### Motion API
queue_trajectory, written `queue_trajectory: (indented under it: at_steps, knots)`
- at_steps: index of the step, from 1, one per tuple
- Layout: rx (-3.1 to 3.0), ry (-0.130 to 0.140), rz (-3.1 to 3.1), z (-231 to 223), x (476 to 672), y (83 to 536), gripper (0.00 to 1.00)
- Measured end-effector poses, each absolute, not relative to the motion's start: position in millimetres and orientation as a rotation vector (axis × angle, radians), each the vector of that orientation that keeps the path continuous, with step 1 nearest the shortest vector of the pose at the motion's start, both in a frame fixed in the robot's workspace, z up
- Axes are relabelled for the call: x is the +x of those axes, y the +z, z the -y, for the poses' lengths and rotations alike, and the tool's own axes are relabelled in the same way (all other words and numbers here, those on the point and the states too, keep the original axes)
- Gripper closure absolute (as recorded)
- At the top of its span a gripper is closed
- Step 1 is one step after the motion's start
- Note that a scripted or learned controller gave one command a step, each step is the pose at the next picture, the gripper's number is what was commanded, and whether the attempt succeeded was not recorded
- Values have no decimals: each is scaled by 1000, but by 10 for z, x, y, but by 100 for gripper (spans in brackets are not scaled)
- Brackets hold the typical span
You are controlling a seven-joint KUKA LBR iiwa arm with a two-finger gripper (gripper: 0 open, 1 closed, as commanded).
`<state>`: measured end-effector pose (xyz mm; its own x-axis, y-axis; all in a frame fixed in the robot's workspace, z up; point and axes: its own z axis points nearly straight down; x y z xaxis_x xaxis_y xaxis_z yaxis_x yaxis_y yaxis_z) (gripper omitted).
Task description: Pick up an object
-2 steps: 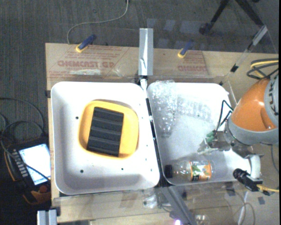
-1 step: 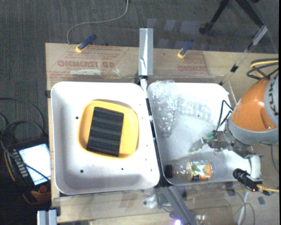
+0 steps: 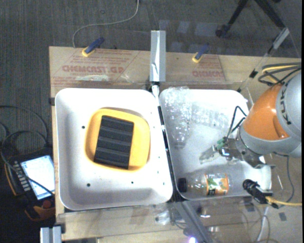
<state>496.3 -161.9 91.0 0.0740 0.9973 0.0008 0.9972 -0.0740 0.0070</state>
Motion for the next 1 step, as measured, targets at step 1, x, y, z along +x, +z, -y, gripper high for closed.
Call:
queue_trajectory:
  at_steps: [1]
  knots:
    - [2180, 15, -2238, 1671, 4906, 918, 0]
